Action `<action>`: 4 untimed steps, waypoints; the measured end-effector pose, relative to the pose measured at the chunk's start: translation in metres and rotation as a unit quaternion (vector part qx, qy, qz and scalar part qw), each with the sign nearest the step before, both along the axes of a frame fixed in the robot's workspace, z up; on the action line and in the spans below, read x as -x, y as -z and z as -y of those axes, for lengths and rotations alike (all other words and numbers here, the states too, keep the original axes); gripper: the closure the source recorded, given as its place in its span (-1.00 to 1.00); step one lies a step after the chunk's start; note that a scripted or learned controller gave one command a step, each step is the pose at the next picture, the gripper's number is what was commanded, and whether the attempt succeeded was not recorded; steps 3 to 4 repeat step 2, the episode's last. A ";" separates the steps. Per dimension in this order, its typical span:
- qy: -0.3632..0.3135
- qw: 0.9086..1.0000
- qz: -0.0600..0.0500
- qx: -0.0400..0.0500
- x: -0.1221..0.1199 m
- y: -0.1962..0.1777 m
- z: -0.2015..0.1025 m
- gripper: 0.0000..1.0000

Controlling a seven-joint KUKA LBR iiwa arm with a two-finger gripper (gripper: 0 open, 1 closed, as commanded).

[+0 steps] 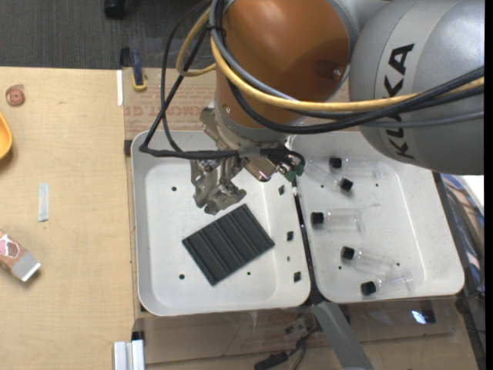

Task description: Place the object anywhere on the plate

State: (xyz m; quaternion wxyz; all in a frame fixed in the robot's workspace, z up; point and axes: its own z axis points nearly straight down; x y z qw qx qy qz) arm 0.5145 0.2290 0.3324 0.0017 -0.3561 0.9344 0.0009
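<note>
Orange band (281, 41) nearest; plate (229, 243) dark, ribbed, rectangular, tilted.

A robotics lab, by the look of it. A grey KUKA arm (400, 68) with looped cables reaches over two white bins (154, 284) set on a wooden bench (62, 168), with dark carpet (62, 14) beyond.

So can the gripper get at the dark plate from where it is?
Probably yes. The gripper hangs in the left bin just above the ribbed plate's top edge, and the plate's face is bare.
</note>
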 end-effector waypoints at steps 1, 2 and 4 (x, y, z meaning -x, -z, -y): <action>-0.280 0.960 0.001 0.000 -0.097 0.002 0.040 1.00; -0.470 0.883 0.001 0.000 -0.125 0.043 0.046 1.00; -0.470 0.883 0.001 0.000 -0.125 0.043 0.046 1.00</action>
